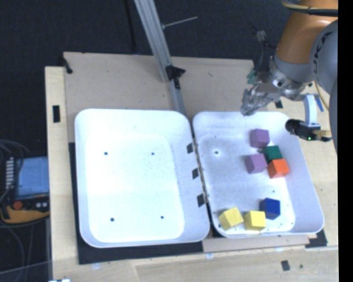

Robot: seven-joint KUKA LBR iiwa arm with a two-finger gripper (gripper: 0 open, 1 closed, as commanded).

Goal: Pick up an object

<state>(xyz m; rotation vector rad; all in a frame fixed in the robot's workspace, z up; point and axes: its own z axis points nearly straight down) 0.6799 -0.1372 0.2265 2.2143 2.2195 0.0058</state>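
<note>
Right now my gripper [251,106] hangs over the far rim of the right bin [223,175], and I cannot tell whether my fingers are apart or together (they are too small and blurred from this angle). Nothing is seen between them, so I judge that I hold nothing.

The things to pick are small cubes in the right bin. Nearest to me is a purple cube [259,137]; just beyond it a second purple cube [255,163], a green cube [273,152] and an orange cube [278,168] sit in a tight group, seemingly touching. A blue cube [270,207] and two yellow cubes [242,218] lie by the near rim.

They look like stiff, light blocks with flat sides, probably not fragile, maybe a little smooth. I would choose the first purple cube, because its sides are free, and close on two opposite flat faces from above.
</note>
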